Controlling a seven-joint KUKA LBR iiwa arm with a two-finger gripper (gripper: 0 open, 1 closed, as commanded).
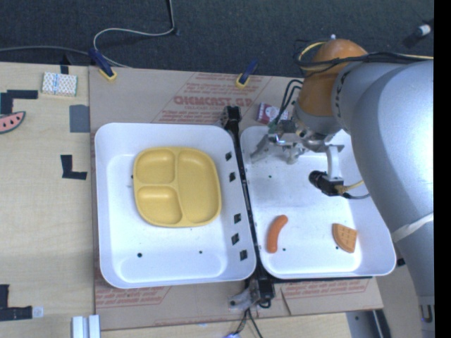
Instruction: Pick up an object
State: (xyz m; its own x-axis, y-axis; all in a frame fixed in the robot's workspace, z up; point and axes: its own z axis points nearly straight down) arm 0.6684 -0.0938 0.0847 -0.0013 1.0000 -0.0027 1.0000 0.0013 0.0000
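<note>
An orange sausage lies in the right bin, near its front left. A tan waffle-like piece rests at that bin's front right. My gripper hangs over the back left part of the right bin, well behind both items. It is open, with nothing between its fingers. A yellow divided plate sits in the middle of the left bin.
The grey arm covers the right bin's right side, with a black cable fitting beside it. A black divider with clips runs between the bins. A small packet lies on the cardboard behind the right bin.
</note>
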